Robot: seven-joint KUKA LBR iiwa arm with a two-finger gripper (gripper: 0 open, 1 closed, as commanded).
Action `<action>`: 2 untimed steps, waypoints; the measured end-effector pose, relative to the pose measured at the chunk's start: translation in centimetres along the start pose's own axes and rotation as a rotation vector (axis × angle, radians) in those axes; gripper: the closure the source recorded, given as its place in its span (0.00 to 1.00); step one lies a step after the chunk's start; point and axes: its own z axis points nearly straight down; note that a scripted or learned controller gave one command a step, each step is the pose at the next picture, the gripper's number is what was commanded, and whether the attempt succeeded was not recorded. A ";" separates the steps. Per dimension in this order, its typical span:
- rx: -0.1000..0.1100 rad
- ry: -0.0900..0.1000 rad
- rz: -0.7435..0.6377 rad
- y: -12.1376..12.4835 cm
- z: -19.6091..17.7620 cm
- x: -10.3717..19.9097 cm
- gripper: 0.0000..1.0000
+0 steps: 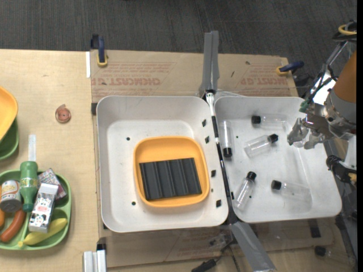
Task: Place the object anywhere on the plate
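A single fixed camera hangs above the bench (51,152) and looks down at a slant, far enough off to take in both white bins whole. The left bin (113,152) sits near the middle of the view, the right bin (317,203) toward its right edge. Dark floor (170,10) runs along the top beyond the bench's far edge. The arm (343,89) enters from the right.
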 end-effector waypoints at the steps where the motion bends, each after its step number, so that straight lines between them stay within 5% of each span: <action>1: -0.002 0.000 -0.333 4.6 -1.5 -1.0 1.00; 2: -0.004 -0.001 -0.460 10.4 -1.4 -3.0 1.00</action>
